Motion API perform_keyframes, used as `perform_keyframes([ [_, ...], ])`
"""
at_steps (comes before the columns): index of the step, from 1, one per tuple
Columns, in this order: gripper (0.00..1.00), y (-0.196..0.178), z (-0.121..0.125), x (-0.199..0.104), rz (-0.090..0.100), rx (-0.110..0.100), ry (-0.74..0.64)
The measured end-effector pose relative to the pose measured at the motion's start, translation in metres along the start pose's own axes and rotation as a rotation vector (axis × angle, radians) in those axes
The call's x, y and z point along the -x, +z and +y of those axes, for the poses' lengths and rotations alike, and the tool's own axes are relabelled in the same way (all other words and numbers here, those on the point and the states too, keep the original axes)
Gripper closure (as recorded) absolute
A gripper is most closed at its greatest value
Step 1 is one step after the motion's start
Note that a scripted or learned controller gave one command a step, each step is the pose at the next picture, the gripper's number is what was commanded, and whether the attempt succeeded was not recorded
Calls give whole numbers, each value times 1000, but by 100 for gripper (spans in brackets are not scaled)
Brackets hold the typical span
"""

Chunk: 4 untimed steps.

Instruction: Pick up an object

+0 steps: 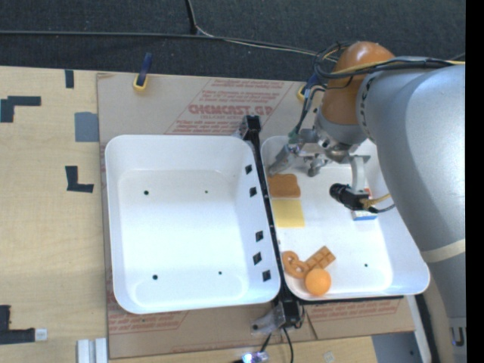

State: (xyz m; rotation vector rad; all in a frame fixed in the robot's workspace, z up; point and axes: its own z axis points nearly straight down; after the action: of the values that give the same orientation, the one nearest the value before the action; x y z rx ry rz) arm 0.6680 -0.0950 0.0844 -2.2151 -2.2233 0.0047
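My gripper (pixel 295 163) hangs over the far left part of the right bin (pixel 401 267), open, with nothing between its fingers. Just in front of it a brown block (pixel 284 185) lies by the bin's left wall. A flat yellow square (pixel 290 213) touches the block's near side. Nearer the front lie an orange toy piece (pixel 308 261) and an orange ball (pixel 318 281), close together.
The left bin (pixel 121 203) sits beside the right one, and a black divider strip (pixel 259 210) runs between them. Both stand on a cardboard sheet (pixel 219 100). The big grey arm (pixel 423 157) covers the right bin's right side.
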Motion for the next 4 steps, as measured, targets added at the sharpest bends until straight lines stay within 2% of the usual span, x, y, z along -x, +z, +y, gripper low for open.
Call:
perform_keyframes([
  [1, 0, -1, -67, 3, -1, 4, 4],
  [2, 0, -107, -36, -13, -1, 15, 0],
  [3, 0, 5, -100, 6, 0, -2, 6],
  [4, 0, 0, -63, 2, 0, 5, 2],
])
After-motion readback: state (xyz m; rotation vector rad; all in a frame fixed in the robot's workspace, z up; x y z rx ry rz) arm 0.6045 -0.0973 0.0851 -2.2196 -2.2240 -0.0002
